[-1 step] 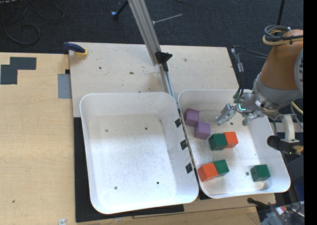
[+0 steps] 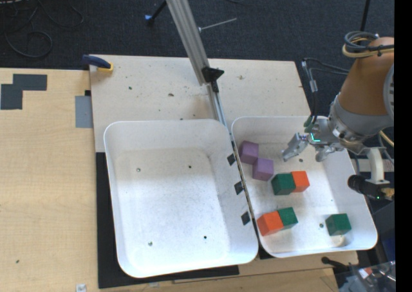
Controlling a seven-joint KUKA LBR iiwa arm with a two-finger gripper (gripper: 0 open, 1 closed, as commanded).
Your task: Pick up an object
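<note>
I see the gripper (image 2: 308, 147) hovering over the right bin (image 2: 360, 233), jaws spread with nothing between, just right of two purple blocks (image 2: 256, 160).

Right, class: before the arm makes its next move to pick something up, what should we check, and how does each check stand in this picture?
1. Objects available in the right bin: ok, purple blocks, two green-and-orange pairs, a lone green block.
2. Hand over the right bin: ok.
3. Hand holding something: not ok, nothing seen between its fingers.
4. Target isolated: ok for the lone green block; not ok for the touching green-orange pair.
5. Hand's height above the blocks: cannot tell.
</note>
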